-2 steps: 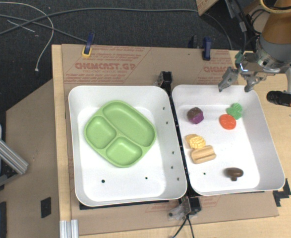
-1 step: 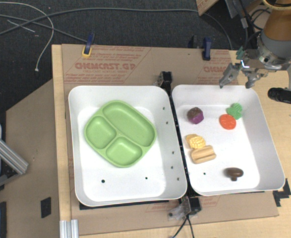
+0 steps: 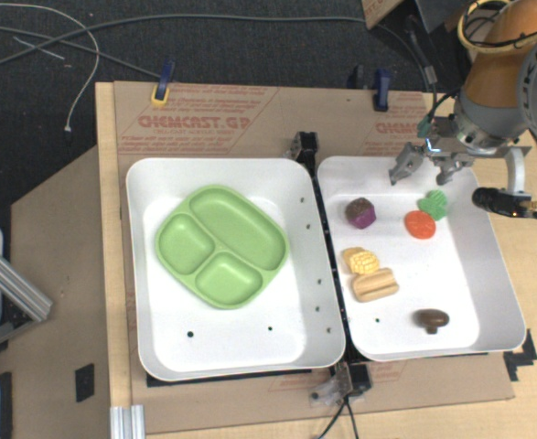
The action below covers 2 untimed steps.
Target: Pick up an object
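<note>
My gripper (image 3: 424, 174) hangs over the far side of the right bin (image 3: 488, 337), its fingers (image 3: 402, 169) spread open with nothing between them. Just below and right of it lies a red toy with a green leafy top (image 3: 422, 222). A purple toy (image 3: 360, 212) sits to the gripper's lower left. Nearer the front lie a yellow corn piece (image 3: 361, 262), a tan bread-like piece (image 3: 375, 284) and a brown mushroom-like piece (image 3: 432, 318).
The left bin (image 3: 158, 337) holds a green divided plate (image 3: 220, 244). A black clamp (image 3: 304, 144) sits at the far end of the seam between the bins. Blue clips (image 3: 165, 82) hold the cardboard base at the back.
</note>
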Tool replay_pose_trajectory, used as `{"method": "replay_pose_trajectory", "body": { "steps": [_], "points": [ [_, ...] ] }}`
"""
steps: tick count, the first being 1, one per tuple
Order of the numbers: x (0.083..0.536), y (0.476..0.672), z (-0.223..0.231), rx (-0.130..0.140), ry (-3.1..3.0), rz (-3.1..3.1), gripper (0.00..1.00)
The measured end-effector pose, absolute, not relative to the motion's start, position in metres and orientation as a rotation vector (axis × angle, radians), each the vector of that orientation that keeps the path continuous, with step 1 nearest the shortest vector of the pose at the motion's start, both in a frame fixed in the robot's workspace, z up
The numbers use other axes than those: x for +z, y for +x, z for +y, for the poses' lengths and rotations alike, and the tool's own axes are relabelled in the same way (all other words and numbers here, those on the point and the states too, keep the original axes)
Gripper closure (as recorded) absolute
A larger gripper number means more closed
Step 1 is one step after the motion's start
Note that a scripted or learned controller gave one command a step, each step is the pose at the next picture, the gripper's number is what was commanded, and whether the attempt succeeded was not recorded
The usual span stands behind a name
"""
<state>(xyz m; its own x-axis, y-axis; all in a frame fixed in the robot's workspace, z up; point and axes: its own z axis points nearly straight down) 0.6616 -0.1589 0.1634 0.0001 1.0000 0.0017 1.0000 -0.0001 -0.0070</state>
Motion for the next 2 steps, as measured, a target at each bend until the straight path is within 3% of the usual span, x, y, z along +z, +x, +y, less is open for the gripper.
{"method": "replay_pose_trajectory", "body": {
  "steps": [2],
  "points": [
    [0.084, 0.651, -0.161, 0.004, -2.217, -2.220, 0.00]
  ]
}}
